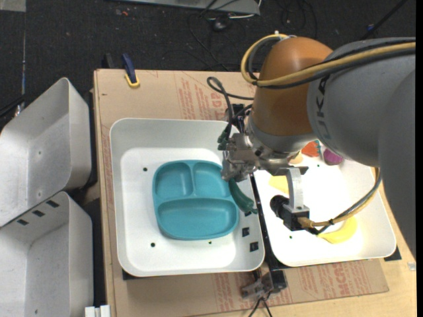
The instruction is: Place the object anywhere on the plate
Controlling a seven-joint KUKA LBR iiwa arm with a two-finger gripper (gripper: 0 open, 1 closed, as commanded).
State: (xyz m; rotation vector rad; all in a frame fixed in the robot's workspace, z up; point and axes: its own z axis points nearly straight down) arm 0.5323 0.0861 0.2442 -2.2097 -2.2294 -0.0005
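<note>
The claw (236,170) hangs over the seam between the two bins, at the plate's right rim. A dark teal, curved object (242,197) trails from beneath it toward 5 o'clock, its upper end hidden under the claw, its lower end over the rim of the plate; how far the claw is parted, and whether it truly grips that piece, I cannot tell (the wrist blocks the view).

The plate (195,200), teal with three compartments, lies just at the claw's 8 o'clock in the left bin (132,243). The object's long axis runs from 11 to 5 o'clock, so a short shift toward 9 o'clock should bring it over the plate.

On the worktop (106,177): two bins, one plate, one arm. The right bin (370,243) holds a yellow item (340,233), an orange one (310,151) and a purple one (332,156).
</note>
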